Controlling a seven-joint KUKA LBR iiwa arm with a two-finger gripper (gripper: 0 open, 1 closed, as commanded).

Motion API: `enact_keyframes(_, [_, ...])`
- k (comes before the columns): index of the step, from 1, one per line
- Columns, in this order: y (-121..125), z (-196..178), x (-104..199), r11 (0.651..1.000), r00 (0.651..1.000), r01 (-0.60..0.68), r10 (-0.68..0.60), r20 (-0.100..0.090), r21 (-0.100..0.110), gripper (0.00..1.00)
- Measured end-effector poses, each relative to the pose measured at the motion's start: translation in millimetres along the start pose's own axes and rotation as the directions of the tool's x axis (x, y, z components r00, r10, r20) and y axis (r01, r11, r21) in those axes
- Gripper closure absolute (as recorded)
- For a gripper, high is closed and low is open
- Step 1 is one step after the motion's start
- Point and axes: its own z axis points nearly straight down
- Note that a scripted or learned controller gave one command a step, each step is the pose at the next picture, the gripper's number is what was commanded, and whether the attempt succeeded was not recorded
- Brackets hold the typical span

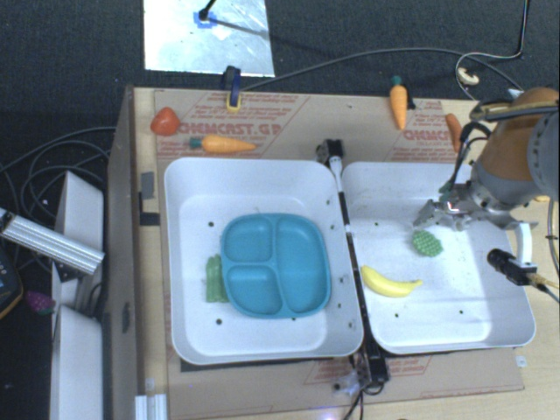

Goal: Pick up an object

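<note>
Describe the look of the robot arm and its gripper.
The grey KUKA arm has rounded, smooth housings and a broad orange band above the wrist. A dark cable loops along its side. The small metallic two-finger gripper is silvery with dark parts.

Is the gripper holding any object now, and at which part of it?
Nothing is held: the gripper hangs just above the green object in the right bin.

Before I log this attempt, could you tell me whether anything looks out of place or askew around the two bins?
Several toy foods lie outside the bins on the cardboard behind them: a tomato, a carrot on its side, and another carrot. In the left bin, a green piece sits wedged beside the blue plate, not on it.
</note>
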Motion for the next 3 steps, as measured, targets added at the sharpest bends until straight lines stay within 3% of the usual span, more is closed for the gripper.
enact_keyframes(1, [-46,1,52,1.000,1.000,0.002,-0.002,-0.002,0.001,0.00])
enact_keyframes(2, [11,0,4,1.000,1.000,0.003,-0.003,0.000,-0.001,0.00])
enact_keyframes(3, [-22,1,35,1.000,1.000,0.002,-0.002,-0.002,0.001,0.00])
